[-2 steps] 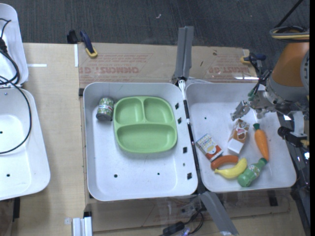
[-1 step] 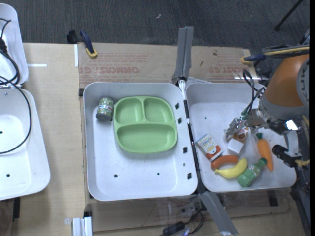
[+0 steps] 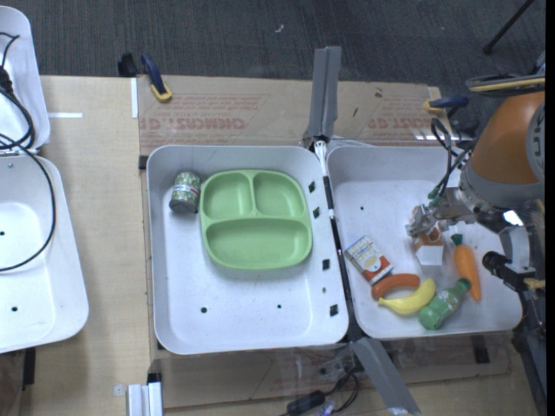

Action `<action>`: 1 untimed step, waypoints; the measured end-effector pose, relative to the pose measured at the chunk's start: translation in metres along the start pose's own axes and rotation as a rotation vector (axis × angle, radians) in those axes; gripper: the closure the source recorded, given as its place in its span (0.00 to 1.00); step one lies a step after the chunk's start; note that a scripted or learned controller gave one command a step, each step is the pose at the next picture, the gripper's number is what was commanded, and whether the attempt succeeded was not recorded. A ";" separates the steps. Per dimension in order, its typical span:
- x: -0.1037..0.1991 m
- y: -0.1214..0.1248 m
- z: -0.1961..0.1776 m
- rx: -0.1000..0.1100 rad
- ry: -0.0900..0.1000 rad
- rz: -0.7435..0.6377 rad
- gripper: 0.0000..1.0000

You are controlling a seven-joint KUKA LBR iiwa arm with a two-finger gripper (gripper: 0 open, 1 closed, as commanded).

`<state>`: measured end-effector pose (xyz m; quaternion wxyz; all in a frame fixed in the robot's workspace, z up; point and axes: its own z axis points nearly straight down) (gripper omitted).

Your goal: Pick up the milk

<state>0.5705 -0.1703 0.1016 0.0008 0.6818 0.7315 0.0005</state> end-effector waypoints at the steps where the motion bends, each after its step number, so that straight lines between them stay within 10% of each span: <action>1: 0.036 0.000 -0.121 0.002 -0.001 -0.079 1.00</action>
